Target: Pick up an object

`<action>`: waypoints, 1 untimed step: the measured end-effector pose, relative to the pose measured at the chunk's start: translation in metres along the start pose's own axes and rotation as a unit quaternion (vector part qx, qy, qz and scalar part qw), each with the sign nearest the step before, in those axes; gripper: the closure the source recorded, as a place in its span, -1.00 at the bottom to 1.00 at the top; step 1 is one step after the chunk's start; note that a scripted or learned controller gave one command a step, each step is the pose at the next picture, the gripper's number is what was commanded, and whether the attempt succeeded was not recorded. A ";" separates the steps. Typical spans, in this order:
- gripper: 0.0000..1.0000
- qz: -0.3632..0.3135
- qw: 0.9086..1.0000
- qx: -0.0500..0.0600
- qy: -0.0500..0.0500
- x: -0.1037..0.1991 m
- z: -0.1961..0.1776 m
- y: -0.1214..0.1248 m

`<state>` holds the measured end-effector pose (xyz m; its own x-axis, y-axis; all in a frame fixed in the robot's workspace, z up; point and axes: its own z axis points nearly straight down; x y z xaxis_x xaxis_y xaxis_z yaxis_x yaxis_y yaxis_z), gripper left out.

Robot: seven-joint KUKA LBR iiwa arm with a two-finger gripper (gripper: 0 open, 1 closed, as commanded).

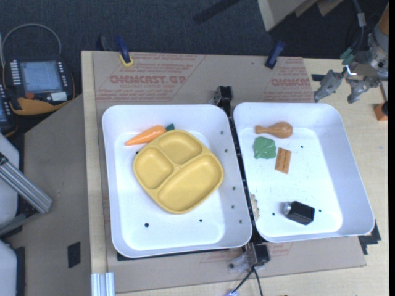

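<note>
From above, the tool (343, 89) hangs spread wide past the right bin's (352, 165) far corner, holding nothing. In that bin lie a drumstick (275, 129), green piece (265, 147), brown block (282, 160) and black object (300, 212) (nearest the front).

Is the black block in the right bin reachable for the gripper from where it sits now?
Probably yes. The black block lies alone near the right bin's front, nothing over it; the gripper hangs past the bin's far corner with open jaws.
</note>
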<state>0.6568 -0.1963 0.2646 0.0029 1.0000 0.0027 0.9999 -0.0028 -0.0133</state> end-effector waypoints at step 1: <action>-1.00 -0.002 1.000 -0.006 -0.002 0.001 -0.008 0.002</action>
<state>0.6591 -0.1957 0.2724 -0.0004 1.0000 -0.0003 1.0000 0.0004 -0.0004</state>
